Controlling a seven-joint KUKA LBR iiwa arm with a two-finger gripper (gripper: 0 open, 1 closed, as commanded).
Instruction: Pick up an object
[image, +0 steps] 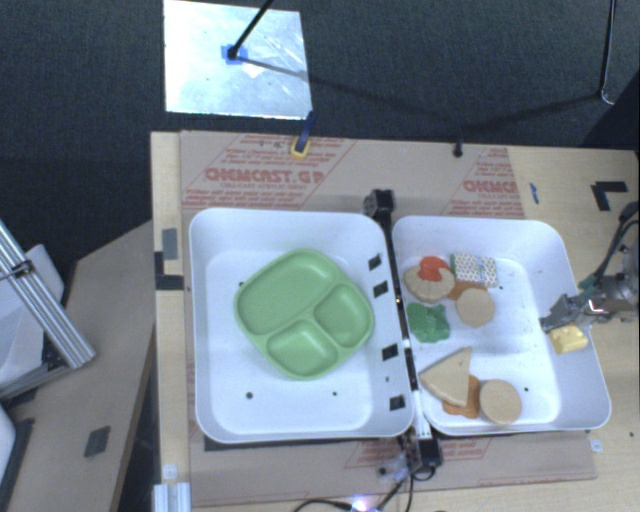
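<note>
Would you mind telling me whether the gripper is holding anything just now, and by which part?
That cannot be told: the gripper sits right above a yellow piece at the right bin's edge, too small and blurred to judge.

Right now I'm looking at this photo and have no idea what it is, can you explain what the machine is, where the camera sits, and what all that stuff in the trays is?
The one camera is fixed above a bench and looks down at a slant. On the bench sit two shallow white bins side by side. The left bin holds a green divided plate. The right bin holds toy food: a red-topped round piece, a green piece, a speckled block, two tan discs and a wedge. The machine is a robot arm that reaches in from the right; its gripper sits at the right bin's right edge, just above a small yellow piece. I can't tell whether it holds anything.
</note>
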